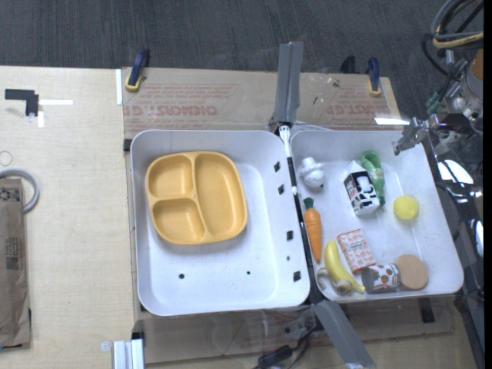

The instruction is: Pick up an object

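Observation:
The right bin [430, 198] holds several objects. A white toy [311, 173] lies at its far left, with a black-and-white can [361, 193] and a green item [373, 164] beside it. A yellow ball [406, 207] sits at mid right. A carrot [313, 229] and a banana [336, 267] lie along the left wall. An orange-and-white carton [355, 250], a small tipped can [382, 277] and a brown disc [413, 271] are near the front. My gripper [408, 137] hangs over the bin's far right corner, apart from all of them, with nothing seen in it.
The left bin [154, 275] holds a yellow divided plate [197, 198]. A grey divider [288, 83] runs between the bins at the back. Cardboard [200, 98] lies behind the bins. Cables and arm parts [461, 29] crowd the upper right. A brown bag [14, 260] lies at far left.

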`<state>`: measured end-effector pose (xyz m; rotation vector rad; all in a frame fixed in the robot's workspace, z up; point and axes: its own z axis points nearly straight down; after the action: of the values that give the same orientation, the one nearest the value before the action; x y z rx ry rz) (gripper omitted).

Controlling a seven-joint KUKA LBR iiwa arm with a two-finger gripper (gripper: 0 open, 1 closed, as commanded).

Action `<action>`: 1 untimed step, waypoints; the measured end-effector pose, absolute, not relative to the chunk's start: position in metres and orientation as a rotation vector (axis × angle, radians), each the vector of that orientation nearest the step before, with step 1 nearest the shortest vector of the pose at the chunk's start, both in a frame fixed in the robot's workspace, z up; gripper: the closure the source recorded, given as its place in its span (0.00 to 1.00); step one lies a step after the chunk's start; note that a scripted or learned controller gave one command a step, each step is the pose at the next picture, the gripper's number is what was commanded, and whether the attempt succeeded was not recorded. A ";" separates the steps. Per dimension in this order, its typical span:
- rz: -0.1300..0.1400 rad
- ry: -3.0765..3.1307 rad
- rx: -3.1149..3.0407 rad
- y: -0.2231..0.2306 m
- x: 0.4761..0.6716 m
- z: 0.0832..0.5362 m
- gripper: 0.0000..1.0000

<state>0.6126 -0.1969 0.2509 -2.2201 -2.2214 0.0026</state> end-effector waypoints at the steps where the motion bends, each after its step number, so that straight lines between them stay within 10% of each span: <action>1: -0.004 -2.530 -1.875 -0.110 0.625 0.125 0.00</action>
<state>0.6247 -0.1101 0.1253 -1.8752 -2.5303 -0.0044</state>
